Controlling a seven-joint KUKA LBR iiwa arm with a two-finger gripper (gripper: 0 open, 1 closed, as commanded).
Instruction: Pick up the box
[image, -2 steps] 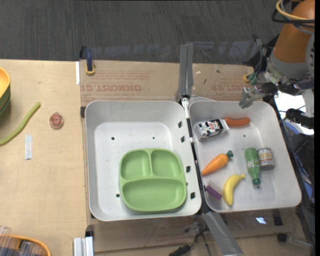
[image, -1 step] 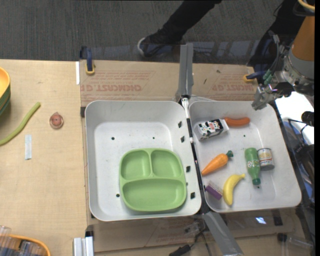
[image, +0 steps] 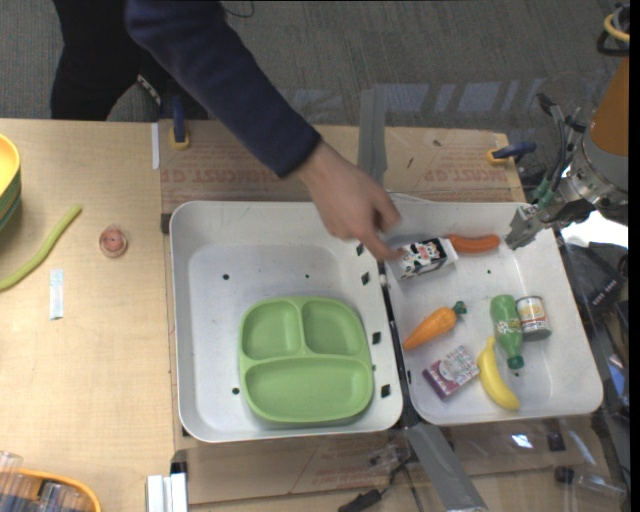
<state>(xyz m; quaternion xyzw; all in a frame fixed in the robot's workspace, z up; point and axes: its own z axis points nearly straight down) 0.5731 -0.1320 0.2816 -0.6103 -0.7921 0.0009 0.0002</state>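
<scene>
Task so far: not started — the box (image: 451, 371) lies flat in the right bin (image: 575, 330), and nothing is lifting it.
Gripper: the gripper (image: 524, 228) hangs over the far right corner of the right bin, well apart from the box. It holds nothing — open or closed, I cannot tell.
Left to do: move over the box, come down, grab it, lift it.
Box spot: near the front of the right bin, just beside the banana (image: 497, 378), with the carrot (image: 434, 327) a little behind it.
Box look: small, flat, pink and white, lying a bit crooked.
Hand: a person's hand (image: 350, 208) reaches in at the milk carton (image: 425, 256), away from the box.
Left bin: a green plate (image: 305, 360) sits in it.
</scene>
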